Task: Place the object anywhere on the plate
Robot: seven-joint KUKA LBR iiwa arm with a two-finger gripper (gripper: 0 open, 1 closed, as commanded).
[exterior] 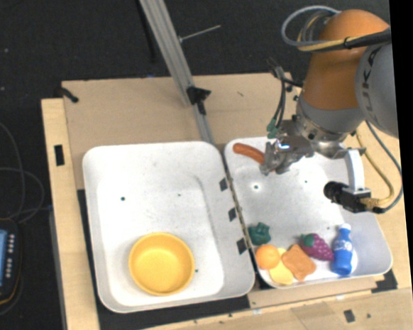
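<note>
Your gripper [272, 159] hangs over the upper left part of the right bin [305, 196], right beside a toy hot dog [247, 151] that lies near that bin's top left corner. The fingertips look to touch or nearly touch the sausage's right end, but you cannot tell from this slant whether the fingers are spread or pressed together, nor whether anything sits between them.

The yellow plate [161, 263] rests in the lower part of the left bin [152, 193], well apart from the gripper, with the bin walls between them.

Along the bottom edge of the right bin you have a row of toy foods packed close together: a small green piece [259, 231] by the left wall, an orange fruit [267, 256], a yellow piece [280, 274] beneath it, a tan slice [298, 262], a bunch of purple grapes [317, 246], and a blue bottle [343, 249] with a white cap.
</note>
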